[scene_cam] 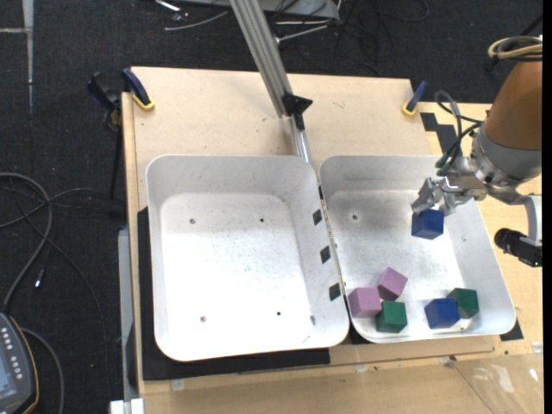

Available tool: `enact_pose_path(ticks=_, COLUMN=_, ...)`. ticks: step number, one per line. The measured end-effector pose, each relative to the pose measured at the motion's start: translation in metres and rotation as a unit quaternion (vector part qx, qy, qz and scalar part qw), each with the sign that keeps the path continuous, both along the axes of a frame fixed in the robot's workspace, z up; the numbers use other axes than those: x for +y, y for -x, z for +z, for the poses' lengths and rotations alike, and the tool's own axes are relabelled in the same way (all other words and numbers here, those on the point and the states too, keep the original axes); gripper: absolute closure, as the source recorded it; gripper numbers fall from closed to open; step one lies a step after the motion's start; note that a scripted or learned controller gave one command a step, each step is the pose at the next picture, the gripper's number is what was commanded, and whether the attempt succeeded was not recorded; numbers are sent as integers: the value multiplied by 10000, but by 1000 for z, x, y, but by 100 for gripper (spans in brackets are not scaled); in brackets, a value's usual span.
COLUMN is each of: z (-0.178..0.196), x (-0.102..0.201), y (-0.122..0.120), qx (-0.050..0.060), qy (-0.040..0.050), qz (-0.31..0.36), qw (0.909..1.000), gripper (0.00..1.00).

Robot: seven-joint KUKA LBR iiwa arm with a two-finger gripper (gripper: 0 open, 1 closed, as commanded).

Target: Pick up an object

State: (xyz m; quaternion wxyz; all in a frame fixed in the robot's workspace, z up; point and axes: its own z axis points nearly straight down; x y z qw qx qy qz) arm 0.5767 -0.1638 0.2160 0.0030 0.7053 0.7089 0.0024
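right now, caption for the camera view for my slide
Gripper above a blue block in the right bin.

Bins (233,188): white, faintly speckled grey. Bench (216,110): pale tan wood. Blue cube (428,223) at the silver-grey claw (433,198). Near the right bin's front rim: two pink-purple cubes (392,281), (365,301), two dark green cubes (392,316), (466,301), second blue cube (442,312). Arm (517,119): orange band over grey. Floor (60,145): black carpet.

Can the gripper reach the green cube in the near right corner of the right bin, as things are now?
Probably yes. The green cube lies uncovered, with a blue cube touching its left side. But the gripper seems to hold another blue cube.
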Motion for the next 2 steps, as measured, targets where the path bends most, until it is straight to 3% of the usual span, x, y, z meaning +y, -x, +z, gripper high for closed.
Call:
enact_pose_path(ticks=1, z=-1, x=98, y=-48, qx=22, qy=-19, qz=30, qw=10000, gripper=100)
enact_pose_path(ticks=2, z=79, x=148, y=-54, qx=-7, qy=-13, qz=21, qw=10000, gripper=100)
